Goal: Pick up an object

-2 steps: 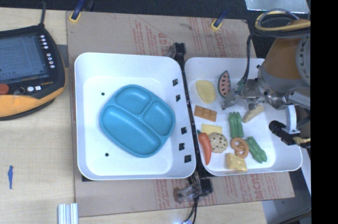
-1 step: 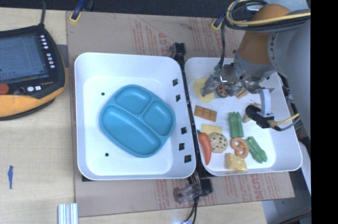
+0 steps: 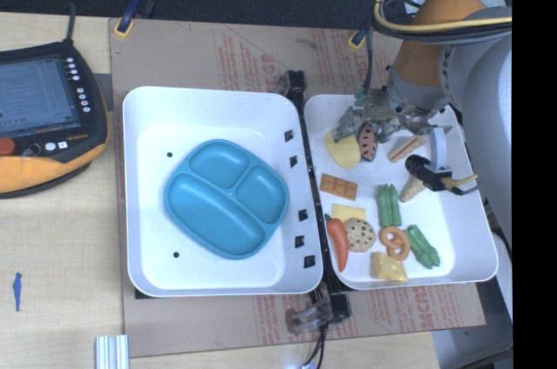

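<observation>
risk: a miss or a double grab in the crowded right bin

left of the right bin [image 3: 477, 271] lies a blue tray [image 3: 228, 197]; inside its far end the gripper [image 3: 365, 132], fingers spread, straddles a dark slice [image 3: 368, 143] touching a yellow piece [image 3: 345, 151].

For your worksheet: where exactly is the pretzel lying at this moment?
The pretzel lies in the right-hand bin, near its front edge, between the round cookie on its left and the green bean pod on its right.
</observation>
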Controlling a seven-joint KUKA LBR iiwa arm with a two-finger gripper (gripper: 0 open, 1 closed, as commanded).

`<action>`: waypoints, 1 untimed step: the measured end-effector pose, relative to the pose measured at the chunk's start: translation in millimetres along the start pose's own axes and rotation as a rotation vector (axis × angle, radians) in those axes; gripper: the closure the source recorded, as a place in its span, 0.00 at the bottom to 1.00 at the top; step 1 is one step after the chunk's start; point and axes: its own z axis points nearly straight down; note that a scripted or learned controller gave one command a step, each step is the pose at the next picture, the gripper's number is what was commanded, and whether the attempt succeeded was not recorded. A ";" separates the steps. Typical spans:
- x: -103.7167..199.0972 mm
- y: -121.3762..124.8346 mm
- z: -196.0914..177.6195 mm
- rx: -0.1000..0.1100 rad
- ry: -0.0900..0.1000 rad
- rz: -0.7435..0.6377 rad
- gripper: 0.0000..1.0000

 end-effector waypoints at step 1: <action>-17.6 -88.8 -1.1 0.005 0.000 0.007 0.00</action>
